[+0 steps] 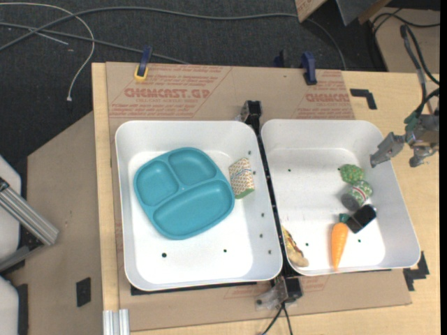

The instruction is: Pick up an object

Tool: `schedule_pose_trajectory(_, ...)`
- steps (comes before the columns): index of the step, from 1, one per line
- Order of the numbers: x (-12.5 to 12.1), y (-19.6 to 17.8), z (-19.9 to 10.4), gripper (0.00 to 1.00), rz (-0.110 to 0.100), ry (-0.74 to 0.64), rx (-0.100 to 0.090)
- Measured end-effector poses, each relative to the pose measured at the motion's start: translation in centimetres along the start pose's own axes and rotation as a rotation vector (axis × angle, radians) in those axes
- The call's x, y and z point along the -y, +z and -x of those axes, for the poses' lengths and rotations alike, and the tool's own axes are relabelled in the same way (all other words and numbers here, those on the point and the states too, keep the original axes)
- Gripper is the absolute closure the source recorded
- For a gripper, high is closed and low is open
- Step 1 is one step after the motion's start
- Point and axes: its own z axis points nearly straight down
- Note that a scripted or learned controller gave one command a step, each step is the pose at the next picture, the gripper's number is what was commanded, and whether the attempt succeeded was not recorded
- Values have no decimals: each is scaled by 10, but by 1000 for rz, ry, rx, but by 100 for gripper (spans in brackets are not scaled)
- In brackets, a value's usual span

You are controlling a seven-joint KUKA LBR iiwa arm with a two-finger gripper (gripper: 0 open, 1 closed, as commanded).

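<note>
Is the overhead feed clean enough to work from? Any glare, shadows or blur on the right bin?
Camera view: even lighting, no strong glare on the shallow white right bin; soft short shadows beside the orange toy carrot and the divided blue plastic plate; the grey gripper at the right edge looks slightly soft, small items lack fine detail.

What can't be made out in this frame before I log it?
- Claw: at the camera view's right edge; the arm behind it is cut off there.
- Dark grey object in the right bin: partly covered by a black block, identity unclear.
- Patterned item beside the blue plate: too small to identify.
- Brownish item at the right bin's lower left: too small to name.
</note>
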Motion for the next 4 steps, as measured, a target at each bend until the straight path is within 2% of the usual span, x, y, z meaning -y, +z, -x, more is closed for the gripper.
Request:
schedule_pose_trajectory(1,-2,-6,-1,0,12,-4,3)
schedule_pose_trajectory(2,-5,48,8,0,11,-4,3)
schedule_pose_trajectory(4,-3,132,4,0,8,-4,1)
